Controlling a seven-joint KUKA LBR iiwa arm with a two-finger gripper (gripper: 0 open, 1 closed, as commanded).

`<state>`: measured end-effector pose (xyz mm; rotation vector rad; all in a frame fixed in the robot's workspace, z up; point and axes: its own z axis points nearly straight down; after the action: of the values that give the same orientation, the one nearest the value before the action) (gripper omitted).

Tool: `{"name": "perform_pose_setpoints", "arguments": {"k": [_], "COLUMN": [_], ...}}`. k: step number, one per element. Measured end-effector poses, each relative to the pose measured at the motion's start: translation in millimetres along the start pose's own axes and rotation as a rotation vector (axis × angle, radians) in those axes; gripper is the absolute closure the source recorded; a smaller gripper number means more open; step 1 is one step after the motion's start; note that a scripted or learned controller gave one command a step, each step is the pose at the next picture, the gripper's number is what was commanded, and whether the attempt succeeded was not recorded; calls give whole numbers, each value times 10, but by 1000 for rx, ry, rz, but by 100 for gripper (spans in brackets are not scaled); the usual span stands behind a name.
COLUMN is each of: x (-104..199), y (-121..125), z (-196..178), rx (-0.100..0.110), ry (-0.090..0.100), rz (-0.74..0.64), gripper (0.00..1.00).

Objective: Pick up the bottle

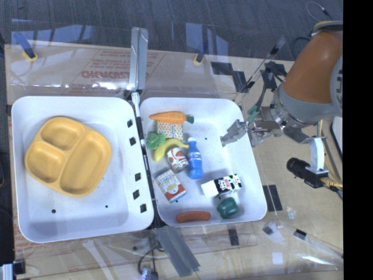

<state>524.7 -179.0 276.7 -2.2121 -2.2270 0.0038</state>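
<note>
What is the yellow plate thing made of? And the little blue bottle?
The yellow divided plate looks like smooth moulded plastic: one even colour, rounded compartments, soft sheen. The blue bottle also seems plastic, probably a toy, with a white cap and a light label; it's too small to be sure.

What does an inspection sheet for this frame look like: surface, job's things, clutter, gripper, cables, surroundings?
Surface: two white bins side by side, left bin, right bin.
Job's things: blue bottle lying in the right bin, beside the banana.
Clutter: carrot, green bunch, small carton, sausage, cow-print box, green pepper; yellow divided plate in the left bin.
Gripper: gripper above the right bin's upper right part, apart from the bottle.
Cables: thin cable above the arm.
Surroundings: taped sheeting on the bench.
</note>
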Motion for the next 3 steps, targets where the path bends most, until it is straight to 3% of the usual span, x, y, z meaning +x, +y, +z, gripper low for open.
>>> {"name": "perform_pose_setpoints", "arguments": {"k": [1, 2, 3], "x": [645, 305, 313], "y": [604, 406, 407], "z": [1492, 1848, 1747], "rx": [3, 1, 3], "ry": [1, 2, 3], "rz": [249, 406, 403], "gripper": [0, 0, 100]}}
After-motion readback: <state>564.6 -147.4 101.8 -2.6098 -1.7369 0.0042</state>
